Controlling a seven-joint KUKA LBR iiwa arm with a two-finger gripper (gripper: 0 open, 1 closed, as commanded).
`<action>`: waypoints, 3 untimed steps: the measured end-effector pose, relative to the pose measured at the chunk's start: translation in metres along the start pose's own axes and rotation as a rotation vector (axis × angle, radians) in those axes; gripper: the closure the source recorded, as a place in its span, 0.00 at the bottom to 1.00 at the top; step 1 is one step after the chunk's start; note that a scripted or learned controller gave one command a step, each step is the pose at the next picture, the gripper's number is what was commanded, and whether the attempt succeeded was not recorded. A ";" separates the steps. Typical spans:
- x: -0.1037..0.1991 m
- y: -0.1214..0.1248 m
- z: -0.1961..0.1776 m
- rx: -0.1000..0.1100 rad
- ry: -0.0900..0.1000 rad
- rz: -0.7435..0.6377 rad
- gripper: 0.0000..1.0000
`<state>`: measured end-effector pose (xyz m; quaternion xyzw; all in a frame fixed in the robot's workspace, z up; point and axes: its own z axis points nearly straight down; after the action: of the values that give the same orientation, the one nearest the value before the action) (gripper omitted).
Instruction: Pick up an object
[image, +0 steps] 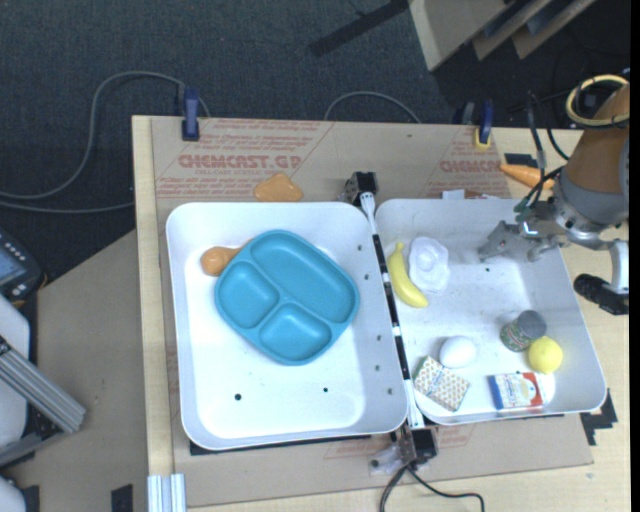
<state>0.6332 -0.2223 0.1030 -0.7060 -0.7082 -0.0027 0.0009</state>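
Gripper (520, 240): we see it open, holding nothing, over the right bin (590, 345) | banana (405, 278) to its left | grey can (523, 330) and yellow ball (545, 354) below it | blue tray (287, 296) far left.

The left bin (260, 405) sits on a brown board (155, 170) with red printing. Behind the bin, an orange lump (277, 188) lies on the board. Farther back, a blue clamp (189, 108) grips the board's edge, and a grey cable (120, 85) loops over the dark carpet (60, 60) there. A metal rail (35, 385) lies well to the bin's left.
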 end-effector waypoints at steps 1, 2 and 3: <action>0.007 0.034 0.018 0.020 0.016 -0.001 0.00; 0.003 0.035 0.007 0.002 -0.002 -0.003 1.00; 0.007 0.035 0.008 0.008 0.008 -0.005 0.00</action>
<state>0.6684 -0.2150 0.0952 -0.7042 -0.7099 -0.0028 0.0066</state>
